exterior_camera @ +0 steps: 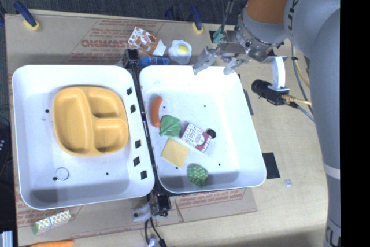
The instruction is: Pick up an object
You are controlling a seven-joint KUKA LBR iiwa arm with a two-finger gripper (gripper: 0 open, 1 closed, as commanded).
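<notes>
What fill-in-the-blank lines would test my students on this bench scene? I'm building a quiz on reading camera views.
1. The yellow divided tray lies in the ____ bin.
2. The orange sausage lies in the ____ bin.
3. The end effector hovers over the right bin's ____ rim.
4. The yellow cheese slice lies just below the ____ leaf-shaped piece.

Missing words: left; right; far; green

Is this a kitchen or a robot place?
Probably a robot lab, not a kitchen: a grey arm's gripper hangs over two white bins, and the sausage and cheese slice look like toys.
</notes>
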